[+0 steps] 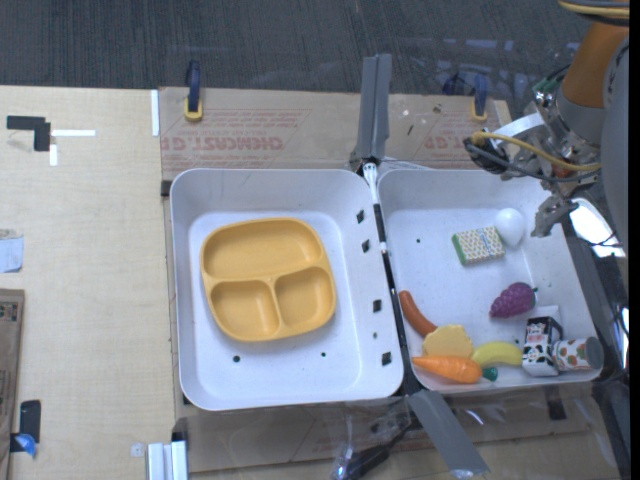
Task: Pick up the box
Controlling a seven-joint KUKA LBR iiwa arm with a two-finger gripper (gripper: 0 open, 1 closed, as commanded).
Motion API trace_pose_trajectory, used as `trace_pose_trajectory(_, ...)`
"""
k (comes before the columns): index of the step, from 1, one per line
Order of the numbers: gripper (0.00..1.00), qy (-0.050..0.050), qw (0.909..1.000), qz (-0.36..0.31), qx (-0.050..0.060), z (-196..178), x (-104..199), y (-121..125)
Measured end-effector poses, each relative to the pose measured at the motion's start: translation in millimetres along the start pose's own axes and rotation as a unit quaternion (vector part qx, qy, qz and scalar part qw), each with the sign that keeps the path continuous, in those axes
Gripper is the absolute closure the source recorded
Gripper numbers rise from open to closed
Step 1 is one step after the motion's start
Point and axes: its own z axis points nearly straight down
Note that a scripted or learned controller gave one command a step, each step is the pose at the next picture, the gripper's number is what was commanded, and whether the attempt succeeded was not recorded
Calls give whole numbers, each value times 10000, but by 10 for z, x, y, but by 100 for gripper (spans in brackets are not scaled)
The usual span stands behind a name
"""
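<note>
Box flat in right bin, just left of white ball, untouched. Gripper right of ball, positioned for approach; fingers' state unclear.

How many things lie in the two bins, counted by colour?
Yellow: 3, tray, banana, yellow piece
Orange: 2, carrot, sausage
White: 2, egg, carton
Purple: 1, grapes
Green: 1, box
Red: 1, can
Total: 10

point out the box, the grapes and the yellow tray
box [478, 244], camera view, middle of its top face
grapes [512, 299], camera view, centre of the bunch
yellow tray [262, 247], camera view, floor of its largest compartment
</note>
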Motion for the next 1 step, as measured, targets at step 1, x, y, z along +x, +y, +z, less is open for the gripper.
trace_pose_trajectory(1,0,-16,10000,8,7,799,-22,-288)
